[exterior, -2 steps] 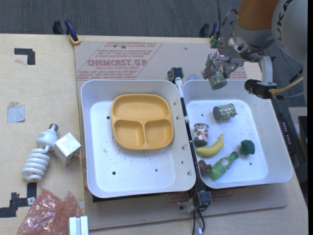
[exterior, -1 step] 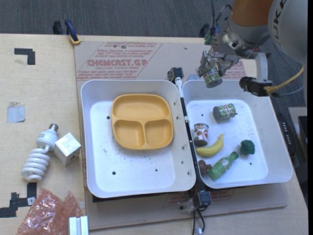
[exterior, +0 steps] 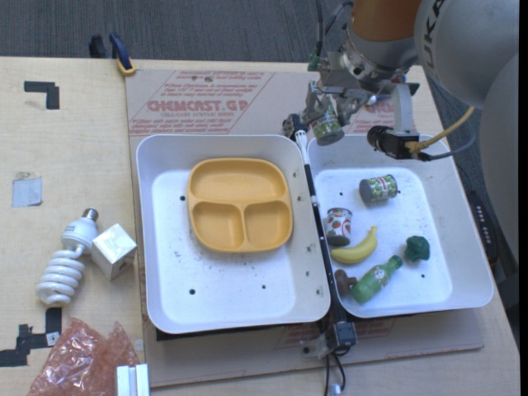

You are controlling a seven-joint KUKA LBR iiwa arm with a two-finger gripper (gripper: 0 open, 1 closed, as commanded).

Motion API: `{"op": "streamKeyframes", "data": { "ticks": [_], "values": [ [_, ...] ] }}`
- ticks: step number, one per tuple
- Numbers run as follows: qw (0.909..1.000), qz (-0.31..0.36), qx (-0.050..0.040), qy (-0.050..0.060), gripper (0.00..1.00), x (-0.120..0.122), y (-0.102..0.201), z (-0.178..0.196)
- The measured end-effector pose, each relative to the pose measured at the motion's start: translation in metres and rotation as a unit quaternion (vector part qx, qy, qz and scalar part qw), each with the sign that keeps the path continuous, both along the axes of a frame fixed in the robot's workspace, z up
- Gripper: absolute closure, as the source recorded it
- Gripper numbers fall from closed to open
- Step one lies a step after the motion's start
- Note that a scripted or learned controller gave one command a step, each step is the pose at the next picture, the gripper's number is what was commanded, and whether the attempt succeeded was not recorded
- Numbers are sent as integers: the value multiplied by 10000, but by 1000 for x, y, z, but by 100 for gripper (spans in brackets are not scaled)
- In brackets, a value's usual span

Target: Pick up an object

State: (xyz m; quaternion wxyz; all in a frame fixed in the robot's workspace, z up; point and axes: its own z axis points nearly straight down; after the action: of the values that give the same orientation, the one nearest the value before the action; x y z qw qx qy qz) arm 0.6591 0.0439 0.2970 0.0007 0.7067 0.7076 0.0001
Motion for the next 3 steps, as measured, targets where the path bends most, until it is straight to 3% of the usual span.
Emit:
{"op": "streamKeyframes", "data": {
  "ticks": [1,2,3],
  "values": [
    [10000,3,-1,1,100,0,15,14],
    [10000,0,-3,12,100,0,18,2],
    [10000,3,1,10,100,-23,50,10]
  ]
}}
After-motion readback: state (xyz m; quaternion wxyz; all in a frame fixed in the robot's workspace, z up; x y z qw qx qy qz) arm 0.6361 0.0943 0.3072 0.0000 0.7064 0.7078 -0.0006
